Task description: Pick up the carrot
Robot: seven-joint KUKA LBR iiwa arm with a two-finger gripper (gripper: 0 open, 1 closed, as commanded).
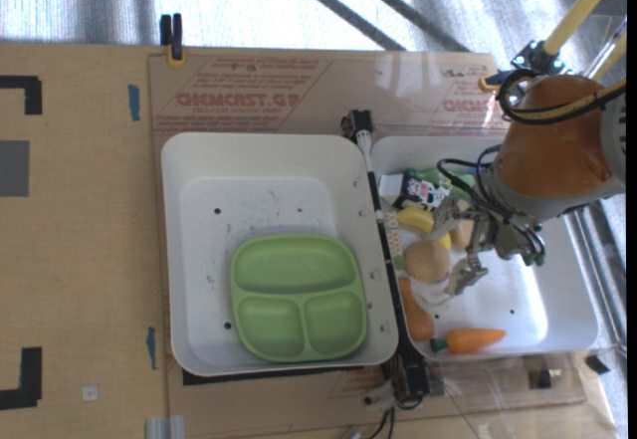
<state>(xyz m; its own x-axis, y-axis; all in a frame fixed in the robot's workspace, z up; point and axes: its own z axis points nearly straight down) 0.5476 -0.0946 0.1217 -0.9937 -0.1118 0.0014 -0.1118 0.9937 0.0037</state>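
Note:
The carrot [476, 337], orange with a tapered tip pointing right, lies flat near the front edge of the right bin [567, 313]. My gripper [458, 246] hovers above the bin's middle, up and slightly left of the carrot and apart from it. It is open, with nothing between its fingers. One metal fingertip [468, 275] is nearest the carrot. The orange-banded wrist [552, 143] looms over the bin's back right.
A tan round item [428, 260] sits just left of the gripper, with a yellow piece [416, 220] and a black-and-white carton [426, 192] behind it. Another orange item [416, 315] lies against the bin's left wall. The left bin [189, 258] holds a green divided plate [297, 296].

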